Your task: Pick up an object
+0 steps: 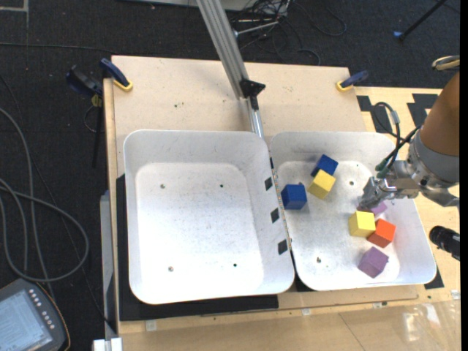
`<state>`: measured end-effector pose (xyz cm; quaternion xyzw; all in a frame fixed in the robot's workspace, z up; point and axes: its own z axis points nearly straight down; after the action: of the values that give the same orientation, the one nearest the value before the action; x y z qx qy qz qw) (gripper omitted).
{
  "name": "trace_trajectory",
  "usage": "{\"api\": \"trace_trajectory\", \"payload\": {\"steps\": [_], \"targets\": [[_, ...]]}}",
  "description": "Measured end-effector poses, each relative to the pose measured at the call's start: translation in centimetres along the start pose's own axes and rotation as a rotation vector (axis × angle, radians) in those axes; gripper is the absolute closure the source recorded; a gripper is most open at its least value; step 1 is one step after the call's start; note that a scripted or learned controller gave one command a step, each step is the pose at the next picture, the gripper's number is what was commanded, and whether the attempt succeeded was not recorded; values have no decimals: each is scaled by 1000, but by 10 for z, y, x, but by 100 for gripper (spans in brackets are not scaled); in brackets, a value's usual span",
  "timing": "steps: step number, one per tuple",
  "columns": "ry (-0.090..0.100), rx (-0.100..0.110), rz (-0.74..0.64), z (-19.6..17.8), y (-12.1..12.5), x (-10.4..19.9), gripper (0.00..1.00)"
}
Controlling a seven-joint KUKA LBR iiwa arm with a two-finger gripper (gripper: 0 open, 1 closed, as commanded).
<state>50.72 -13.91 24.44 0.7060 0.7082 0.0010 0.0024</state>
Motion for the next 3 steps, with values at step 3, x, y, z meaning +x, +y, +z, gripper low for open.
{"api": "trace_trajectory", "payload": {"steps": [3], "targets": [[3, 5, -5, 14, 47, 155, 100]]}}
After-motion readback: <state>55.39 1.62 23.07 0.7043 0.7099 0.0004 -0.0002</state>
